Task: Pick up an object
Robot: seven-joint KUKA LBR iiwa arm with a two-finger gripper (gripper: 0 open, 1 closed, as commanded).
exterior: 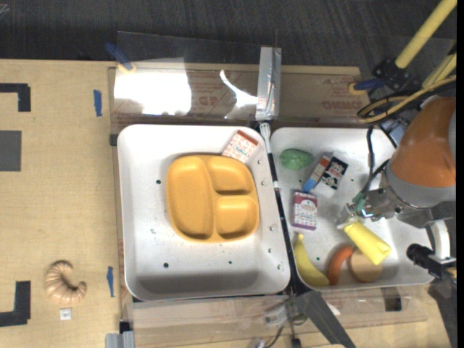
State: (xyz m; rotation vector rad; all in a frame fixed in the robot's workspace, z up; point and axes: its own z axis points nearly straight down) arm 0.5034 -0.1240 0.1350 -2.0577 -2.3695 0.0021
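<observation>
My gripper point(365, 207) hangs low over the right part of the right bin point(362, 142), under the arm's orange band point(429, 151). Just below it lies a yellow block point(367, 242), slanted, its upper end close to the gripper; whether they touch I cannot tell. Around the block lie a tan round piece point(365, 267), an orange-red piece point(337, 262) and a banana point(307, 262). Further left and up are a pink card box point(305, 210), a blue and orange stick point(315, 174), a black and white box point(334, 172) and a green lump point(296, 158).
The left bin point(138, 216) holds a yellow divided plate point(212, 196) and a small red and white box point(240, 147) at its far edge. A tan croissant-shaped toy point(65, 281) lies on the bench at the left. Cables and a yellow pole point(428, 24) stand behind the right bin.
</observation>
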